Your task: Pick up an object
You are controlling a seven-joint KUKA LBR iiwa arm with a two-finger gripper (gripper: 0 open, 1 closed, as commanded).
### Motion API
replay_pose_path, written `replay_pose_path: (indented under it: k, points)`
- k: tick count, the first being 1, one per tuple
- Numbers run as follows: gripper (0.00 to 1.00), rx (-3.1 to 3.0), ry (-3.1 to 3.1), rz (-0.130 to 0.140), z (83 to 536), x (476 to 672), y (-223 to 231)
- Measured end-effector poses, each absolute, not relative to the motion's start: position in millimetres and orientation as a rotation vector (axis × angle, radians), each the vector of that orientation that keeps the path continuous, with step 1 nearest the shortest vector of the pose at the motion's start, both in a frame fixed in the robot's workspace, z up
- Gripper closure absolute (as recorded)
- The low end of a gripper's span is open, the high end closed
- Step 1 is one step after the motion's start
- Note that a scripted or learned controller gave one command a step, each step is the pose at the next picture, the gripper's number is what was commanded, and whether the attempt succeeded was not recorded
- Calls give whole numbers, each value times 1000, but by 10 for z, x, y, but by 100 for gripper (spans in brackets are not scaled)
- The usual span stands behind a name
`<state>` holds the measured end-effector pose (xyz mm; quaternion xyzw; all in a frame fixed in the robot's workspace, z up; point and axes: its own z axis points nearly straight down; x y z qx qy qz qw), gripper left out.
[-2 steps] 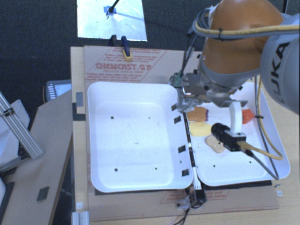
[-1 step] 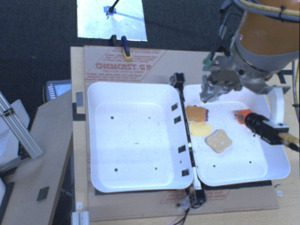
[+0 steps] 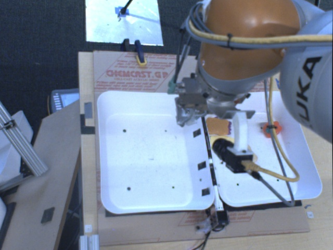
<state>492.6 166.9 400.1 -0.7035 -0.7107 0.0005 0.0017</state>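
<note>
At the bottom of the frame the bench (image 3: 156, 228) shows as a brown board under the two bins. The left bin (image 3: 151, 155) fills the lower middle of the frame. The right bin (image 3: 291, 176) lies lower right, its inner rim touching the left one's along a seam with small dark clips. A black connector block (image 3: 231, 158) with a yellow cable hangs over the right bin near that seam.

Further up, in the middle of the frame, the tool (image 3: 188, 113) hangs at the seam between the bins, under the arm's big orange and grey wrist. Its grey body is in view, but whether it is parted or closed I cannot tell, and nothing can be seen gripped in it.

Just right of the tool, in the right bin's upper part, lies an orange block (image 3: 218, 126), partly under the wrist. A smaller orange piece (image 3: 271, 128) sits further right, by a yellow cable.

This looks like the approach step: the tool is low but no grasp is evident. The next move likely calls for centring over the orange block, just beside it, then descending and closing.
</note>
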Motion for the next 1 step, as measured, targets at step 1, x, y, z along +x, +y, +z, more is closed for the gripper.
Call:
replay_pose_path:
  k: [1]
  points:
    - [100, -2213, -2233, -22, 5406, 4887, 2348]
